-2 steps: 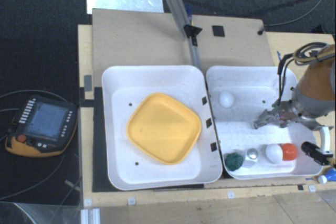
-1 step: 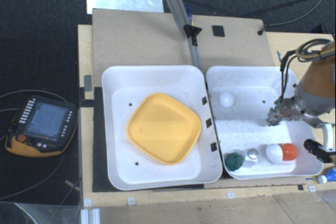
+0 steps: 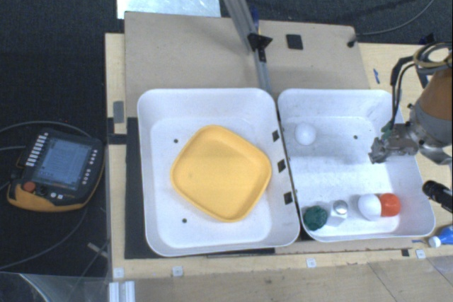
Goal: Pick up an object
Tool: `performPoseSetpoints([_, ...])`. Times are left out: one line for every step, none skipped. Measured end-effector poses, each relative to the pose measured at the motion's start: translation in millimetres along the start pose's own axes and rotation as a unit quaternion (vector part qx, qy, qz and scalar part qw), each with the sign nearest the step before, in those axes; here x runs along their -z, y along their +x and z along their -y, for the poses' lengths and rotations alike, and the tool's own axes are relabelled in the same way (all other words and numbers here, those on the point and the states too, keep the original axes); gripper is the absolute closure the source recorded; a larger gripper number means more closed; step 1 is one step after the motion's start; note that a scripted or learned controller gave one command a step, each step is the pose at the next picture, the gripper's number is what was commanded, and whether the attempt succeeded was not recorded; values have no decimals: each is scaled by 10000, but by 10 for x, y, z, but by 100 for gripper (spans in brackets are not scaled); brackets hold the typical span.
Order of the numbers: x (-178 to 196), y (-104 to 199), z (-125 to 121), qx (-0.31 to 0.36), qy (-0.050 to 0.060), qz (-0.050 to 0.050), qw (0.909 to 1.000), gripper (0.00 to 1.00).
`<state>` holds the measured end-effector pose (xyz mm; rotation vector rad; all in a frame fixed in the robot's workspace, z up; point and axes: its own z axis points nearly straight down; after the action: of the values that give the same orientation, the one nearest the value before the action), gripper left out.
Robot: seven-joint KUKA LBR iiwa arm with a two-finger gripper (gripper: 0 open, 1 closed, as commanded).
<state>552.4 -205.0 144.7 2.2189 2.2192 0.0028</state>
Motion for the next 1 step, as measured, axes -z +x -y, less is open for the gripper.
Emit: performPoseSetpoints([439,30,31,3,-3,0,10000,100])
